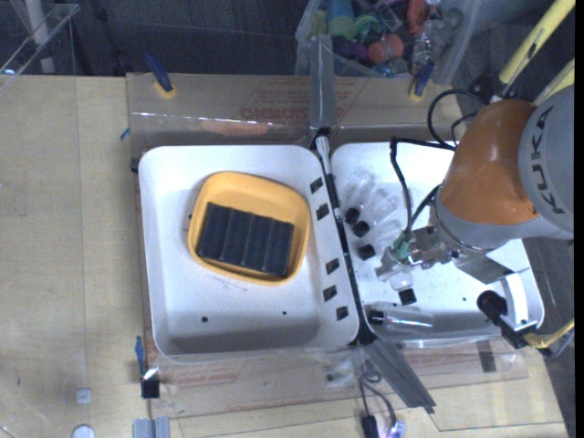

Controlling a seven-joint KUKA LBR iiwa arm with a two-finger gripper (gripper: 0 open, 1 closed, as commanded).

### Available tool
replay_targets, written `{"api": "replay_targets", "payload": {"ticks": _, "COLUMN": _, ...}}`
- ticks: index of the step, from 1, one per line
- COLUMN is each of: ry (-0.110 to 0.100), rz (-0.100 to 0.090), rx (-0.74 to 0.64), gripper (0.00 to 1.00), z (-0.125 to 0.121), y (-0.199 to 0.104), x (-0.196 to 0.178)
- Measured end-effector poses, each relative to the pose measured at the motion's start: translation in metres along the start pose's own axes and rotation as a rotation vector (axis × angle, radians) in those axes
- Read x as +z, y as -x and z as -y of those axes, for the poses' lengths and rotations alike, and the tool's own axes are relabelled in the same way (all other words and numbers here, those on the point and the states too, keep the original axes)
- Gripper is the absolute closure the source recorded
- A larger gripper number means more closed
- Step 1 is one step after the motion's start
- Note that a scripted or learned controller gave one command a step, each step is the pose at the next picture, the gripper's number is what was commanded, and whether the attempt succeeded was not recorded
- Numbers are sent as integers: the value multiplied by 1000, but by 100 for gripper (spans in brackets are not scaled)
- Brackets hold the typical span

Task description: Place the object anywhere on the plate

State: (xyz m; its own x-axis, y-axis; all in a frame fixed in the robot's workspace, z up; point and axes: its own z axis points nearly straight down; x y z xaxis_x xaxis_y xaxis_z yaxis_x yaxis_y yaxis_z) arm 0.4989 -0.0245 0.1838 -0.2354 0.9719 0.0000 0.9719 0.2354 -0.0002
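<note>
A yellow plate (203, 210) with rounded corners lies in the left bin (164, 290). On it rests a black, ridged rectangular object (246, 238), lying flat and a little askew, inside the rim. My gripper (402, 272) hangs low over the right bin (456, 304), well to the right of the plate and across the divider. The grey wrist and orange band (493, 167) hide most of it from above. Nothing can be seen held in it.
Clear plastic items with black caps (363, 210) lie in the right bin's back left. A slim pen-like thing (401, 318) lies by its front wall. A divider with black clips (330, 245) separates the bins. A crate of colourful toys (383, 16) stands behind.
</note>
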Motion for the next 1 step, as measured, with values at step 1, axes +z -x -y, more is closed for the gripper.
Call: {"api": "replay_targets", "payload": {"ticks": 1, "ry": 0, "rz": 0, "rx": 0, "gripper": 0, "z": 0, "y": 0, "x": 0}}
